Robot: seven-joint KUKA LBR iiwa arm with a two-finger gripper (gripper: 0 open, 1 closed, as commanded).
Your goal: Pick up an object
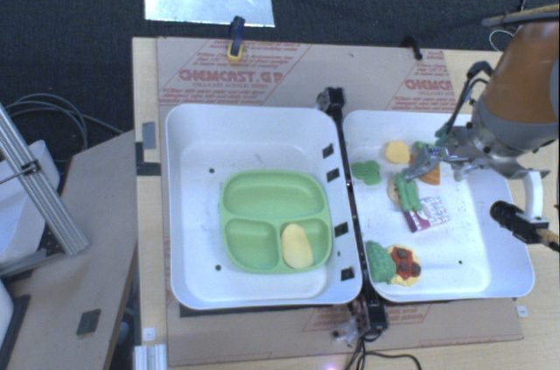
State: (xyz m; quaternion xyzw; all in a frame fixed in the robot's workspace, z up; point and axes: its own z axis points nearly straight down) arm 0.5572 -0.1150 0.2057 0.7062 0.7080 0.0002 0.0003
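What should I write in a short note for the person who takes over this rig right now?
Gripper: low over the right bin, near its back left part; finger state unclear, nothing visibly held.
Right bin: yellow piece, orange piece, green items, a patterned packet, a green and red toy at the front.
Left bin: green divided tray with a yellow object in its front right compartment.
Done: no pick confirmed.
Left: grasp and lift one object.

Toys (409,193) crowd the right bin's (503,272) left half; its right half lies open.
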